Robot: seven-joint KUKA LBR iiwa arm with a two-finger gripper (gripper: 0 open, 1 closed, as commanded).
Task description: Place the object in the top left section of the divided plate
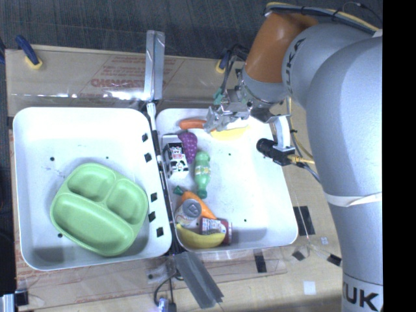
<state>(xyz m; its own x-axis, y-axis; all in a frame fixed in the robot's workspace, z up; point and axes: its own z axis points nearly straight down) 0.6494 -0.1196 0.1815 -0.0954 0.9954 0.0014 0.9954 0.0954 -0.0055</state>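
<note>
Toy food is piled in the right bin point(273, 200), and which piece is meant cannot be told. A green divided plate point(99, 208) is seen in the left bin point(39, 142), lying a little tilted, with nothing in its three sections. The gripper point(221, 117) is seen at the far side of the right bin, low over a yellow piece point(231, 132) that lies just beside its tip. Whether the jaws are apart or together cannot be told. An orange carrot point(191, 123) is seen to the left of the gripper. A purple bunch of grapes point(189, 143) and a green bottle point(202, 171) are found near the left wall of that bin, next to a small black and white carton point(175, 159). At the near end, a can point(191, 209), a red packet point(214, 226) and a yellow banana point(200, 239) are seen close together, touching.
</note>
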